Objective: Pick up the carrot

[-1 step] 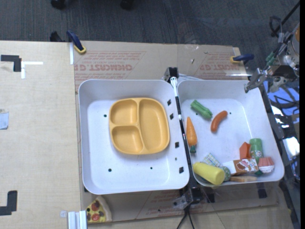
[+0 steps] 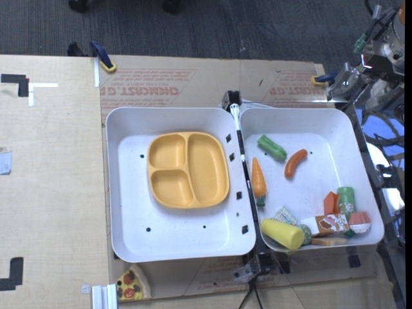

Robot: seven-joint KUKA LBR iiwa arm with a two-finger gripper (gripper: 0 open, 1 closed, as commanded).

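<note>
One carrot lies by the right bin's left wall, well apart from the end effector, whose state is unclear.

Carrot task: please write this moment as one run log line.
carrot: lying in right bin, by left wall | gripper: above bin's far right corner | grasp: not yet

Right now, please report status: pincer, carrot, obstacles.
Pincer beyond right bin's far right corner, nothing held. Carrot lying by left wall. Nothing on top of it.
</note>
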